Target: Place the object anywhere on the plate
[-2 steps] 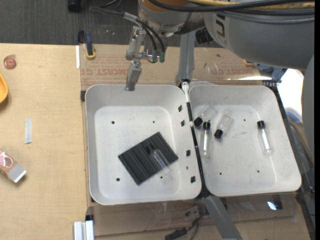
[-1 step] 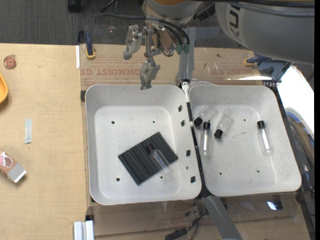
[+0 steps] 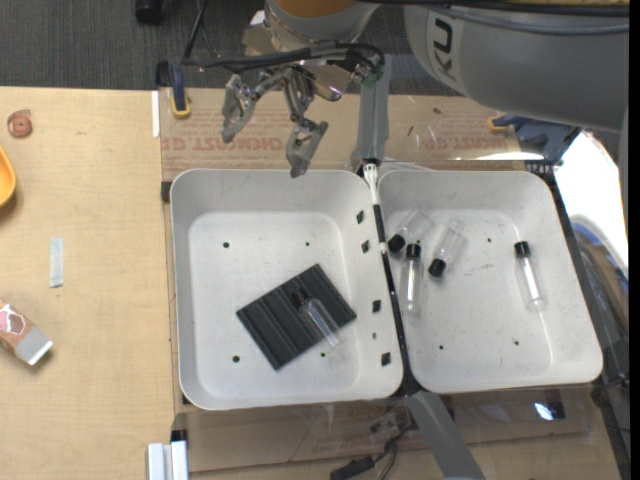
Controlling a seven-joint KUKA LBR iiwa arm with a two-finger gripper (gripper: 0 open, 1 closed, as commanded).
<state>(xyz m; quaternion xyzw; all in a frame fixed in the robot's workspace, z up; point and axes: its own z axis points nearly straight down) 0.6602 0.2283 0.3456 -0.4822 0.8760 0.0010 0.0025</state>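
A black ribbed plate (image 3: pixel 290 318) lies tilted in the left bin (image 3: pixel 200 218). A clear vial (image 3: pixel 321 320) with a dark cap rests on the plate's right part. My gripper (image 3: pixel 268 140) hangs high above the far edge of the left bin, its two fingers spread apart with nothing between them. It is well away from the plate and the vial.
The right bin (image 3: pixel 560 358) holds several clear vials with black caps, such as one (image 3: pixel 529 273) near its right side and a cluster (image 3: pixel 420 253) near its left wall. A wooden bench (image 3: pixel 80 168) with small items lies to the left.
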